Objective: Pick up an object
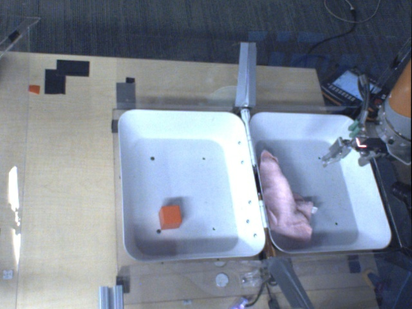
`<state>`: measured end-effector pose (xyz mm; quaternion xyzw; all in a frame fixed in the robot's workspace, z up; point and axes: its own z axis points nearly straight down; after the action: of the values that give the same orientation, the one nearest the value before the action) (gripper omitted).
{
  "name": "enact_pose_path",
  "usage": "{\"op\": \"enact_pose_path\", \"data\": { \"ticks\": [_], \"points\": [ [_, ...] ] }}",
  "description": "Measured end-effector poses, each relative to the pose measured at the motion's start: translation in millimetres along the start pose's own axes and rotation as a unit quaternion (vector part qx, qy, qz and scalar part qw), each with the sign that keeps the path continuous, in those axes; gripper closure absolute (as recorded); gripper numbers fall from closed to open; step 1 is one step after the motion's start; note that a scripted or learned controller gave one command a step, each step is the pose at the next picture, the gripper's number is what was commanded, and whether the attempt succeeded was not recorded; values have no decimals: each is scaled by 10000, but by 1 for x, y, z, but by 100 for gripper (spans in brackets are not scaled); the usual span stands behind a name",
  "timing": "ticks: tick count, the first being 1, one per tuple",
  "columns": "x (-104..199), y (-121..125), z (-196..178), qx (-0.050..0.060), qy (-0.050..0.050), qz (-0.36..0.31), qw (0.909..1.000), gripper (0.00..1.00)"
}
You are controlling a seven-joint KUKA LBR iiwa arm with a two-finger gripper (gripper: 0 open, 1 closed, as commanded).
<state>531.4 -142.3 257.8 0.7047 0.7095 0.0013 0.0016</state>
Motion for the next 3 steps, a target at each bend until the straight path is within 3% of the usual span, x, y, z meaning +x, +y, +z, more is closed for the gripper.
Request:
{"op": "enact_pose_path", "data": {
  "ticks": [1, 2, 3],
  "points": [
    [21, -44, 112, 3, 2, -405, 9992, 0],
    [55, -39, 165, -71, -27, -1172, 9931, 0],
    [57, -35, 152, -130, -26, -1177, 9930, 100]
  ]
}}
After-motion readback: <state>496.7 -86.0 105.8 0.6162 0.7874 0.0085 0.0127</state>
